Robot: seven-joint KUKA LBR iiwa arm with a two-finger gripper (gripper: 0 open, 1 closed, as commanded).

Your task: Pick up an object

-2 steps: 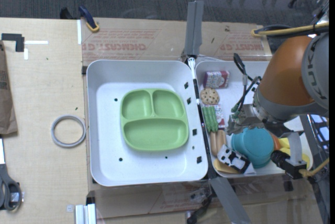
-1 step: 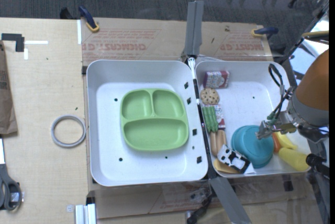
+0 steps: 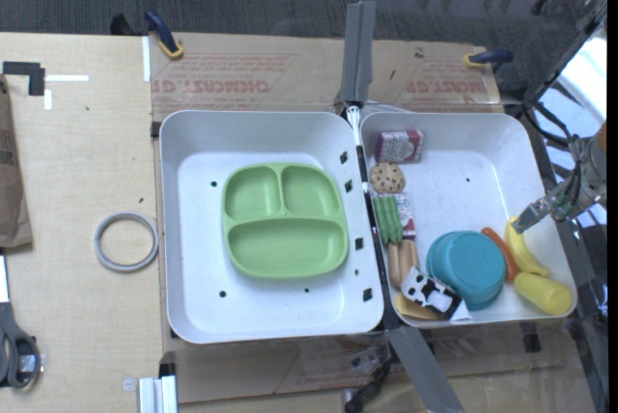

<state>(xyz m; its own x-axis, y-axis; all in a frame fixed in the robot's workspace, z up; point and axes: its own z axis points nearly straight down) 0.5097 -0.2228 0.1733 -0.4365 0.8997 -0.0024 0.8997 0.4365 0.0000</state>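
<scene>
The right bin (image 3: 483,160) holds several small objects. Along its left side lie a pink box (image 3: 399,147), a round cookie (image 3: 386,178), a green vegetable piece (image 3: 388,218) and a hot dog (image 3: 402,260). A teal bowl (image 3: 466,268) sits upside down near the front, with a black-and-white toy (image 3: 430,293) beside it. At the bowl's right are an orange carrot (image 3: 498,245), a yellow banana (image 3: 522,252) and a yellow cup (image 3: 544,292). My gripper (image 3: 534,214) hangs at the bin's right rim, just above the banana, with nothing visibly in it.
The left bin (image 3: 183,208) holds a green divided plate (image 3: 285,220). A grey tape ring (image 3: 126,240) lies on the bench at left, with scissors (image 3: 17,353) near the front-left corner. Clamps (image 3: 164,35) pin the cardboard behind the bins.
</scene>
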